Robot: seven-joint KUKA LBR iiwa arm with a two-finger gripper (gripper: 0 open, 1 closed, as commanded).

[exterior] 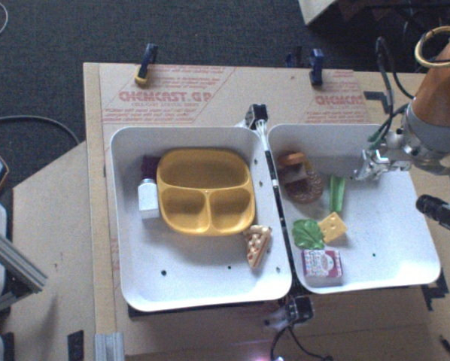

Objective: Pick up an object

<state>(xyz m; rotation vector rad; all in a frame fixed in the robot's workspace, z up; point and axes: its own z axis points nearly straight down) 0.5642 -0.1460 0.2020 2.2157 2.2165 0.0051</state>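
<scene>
My gripper (369, 165) hovers over the back right part of the right bin (405, 235), to the right of the green stick (336, 192). Nothing shows between its fingers. In that bin lie a brown chocolate doughnut (305, 186), a brown bread piece (291, 160), the green stick, a green leaf (308, 233), a yellow cheese wedge (332, 226) and a pink-and-white packet (322, 266).
The left bin (135, 277) holds a yellow divided plate (205, 191), a white bottle (148, 198), a dark purple item (150, 164) and a pie slice (258, 244). Clamps (144, 64) stand at the board's back edge.
</scene>
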